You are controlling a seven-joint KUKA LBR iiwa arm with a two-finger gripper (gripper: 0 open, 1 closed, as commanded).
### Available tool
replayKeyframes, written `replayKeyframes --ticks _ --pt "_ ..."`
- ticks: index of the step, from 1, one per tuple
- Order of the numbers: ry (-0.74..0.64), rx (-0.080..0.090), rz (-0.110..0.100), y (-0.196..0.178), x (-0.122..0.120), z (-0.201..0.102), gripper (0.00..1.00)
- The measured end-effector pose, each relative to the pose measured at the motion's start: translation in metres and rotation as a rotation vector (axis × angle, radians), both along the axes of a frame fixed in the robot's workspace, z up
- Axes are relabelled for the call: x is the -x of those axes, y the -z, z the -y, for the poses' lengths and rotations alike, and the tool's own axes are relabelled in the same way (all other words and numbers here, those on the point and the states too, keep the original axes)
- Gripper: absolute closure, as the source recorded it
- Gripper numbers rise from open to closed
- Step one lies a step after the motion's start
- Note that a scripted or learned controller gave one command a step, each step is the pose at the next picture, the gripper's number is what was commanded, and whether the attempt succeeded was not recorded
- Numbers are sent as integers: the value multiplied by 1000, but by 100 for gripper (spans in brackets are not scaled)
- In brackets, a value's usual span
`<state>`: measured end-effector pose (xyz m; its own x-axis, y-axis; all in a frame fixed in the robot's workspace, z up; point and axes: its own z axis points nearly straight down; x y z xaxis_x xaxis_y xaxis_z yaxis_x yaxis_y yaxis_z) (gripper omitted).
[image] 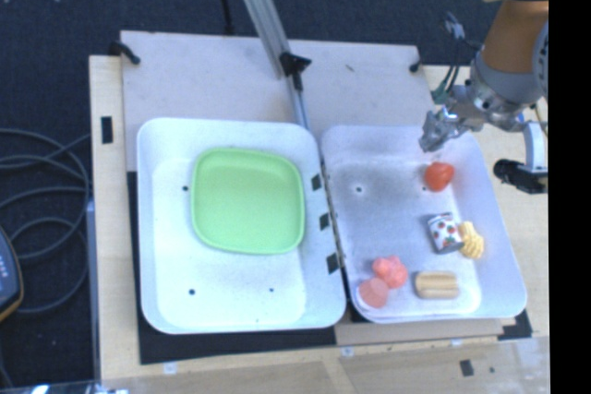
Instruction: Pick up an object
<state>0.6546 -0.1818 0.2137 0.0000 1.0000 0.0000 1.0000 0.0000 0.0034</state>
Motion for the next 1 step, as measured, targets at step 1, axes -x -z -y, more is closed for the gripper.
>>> replayKeyframes --ticks 1 --pt "-4 -1 -2 0 -10 -59 100"
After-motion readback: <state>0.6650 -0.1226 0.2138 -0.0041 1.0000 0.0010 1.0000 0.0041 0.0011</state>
